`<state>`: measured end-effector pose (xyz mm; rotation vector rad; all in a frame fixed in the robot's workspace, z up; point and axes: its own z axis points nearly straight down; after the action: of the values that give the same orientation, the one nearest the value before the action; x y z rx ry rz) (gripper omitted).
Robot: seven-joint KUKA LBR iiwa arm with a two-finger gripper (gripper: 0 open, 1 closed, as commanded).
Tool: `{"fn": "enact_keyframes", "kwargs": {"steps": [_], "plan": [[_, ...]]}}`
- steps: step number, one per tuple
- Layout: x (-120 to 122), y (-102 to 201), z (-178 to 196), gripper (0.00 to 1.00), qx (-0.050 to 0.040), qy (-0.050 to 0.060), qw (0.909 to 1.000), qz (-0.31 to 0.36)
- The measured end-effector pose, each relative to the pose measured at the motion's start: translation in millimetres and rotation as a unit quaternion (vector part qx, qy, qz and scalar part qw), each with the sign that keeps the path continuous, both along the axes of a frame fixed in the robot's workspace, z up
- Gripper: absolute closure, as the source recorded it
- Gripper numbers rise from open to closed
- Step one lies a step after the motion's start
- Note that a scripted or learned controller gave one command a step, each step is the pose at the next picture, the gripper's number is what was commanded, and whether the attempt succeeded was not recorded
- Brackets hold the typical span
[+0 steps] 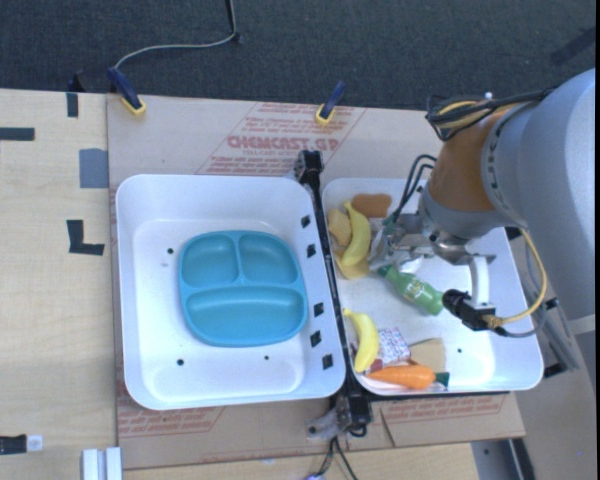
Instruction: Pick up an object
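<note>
Gripper [398, 253]: low in the right bin [500, 363], jaws' state cannot be told.
Green bottle [415, 291]: lying just beside it.
Crowding: bananas [354, 240], carrot [405, 376].
Left bin [145, 268]: blue divided plate [243, 286].

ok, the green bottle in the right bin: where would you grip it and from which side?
Probably across the body of the green bottle, coming straight down. It lies on its side, slanting from upper left to lower right, so the fingers should close across its narrow width, square to that axis. The gripper hangs just above its upper-left end, and the bananas crowd that end, so mid-body looks safer.
</note>
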<state>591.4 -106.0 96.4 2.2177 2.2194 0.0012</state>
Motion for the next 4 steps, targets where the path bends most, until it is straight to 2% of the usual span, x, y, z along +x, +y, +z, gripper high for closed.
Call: {"fn": "enact_keyframes", "kwargs": {"steps": [1,2,3,4], "plan": [[-1,57,116,1.00,0.0012,0.001,1.0000,0.001],[-27,118,87,1.00,0.0013,0.003,1.0000,0.001],[-34,110,151,1.00,0.0008,0.002,1.0000,0.000],[-31,114,94,1.00,0.0010,0.003,1.0000,0.000]]}}
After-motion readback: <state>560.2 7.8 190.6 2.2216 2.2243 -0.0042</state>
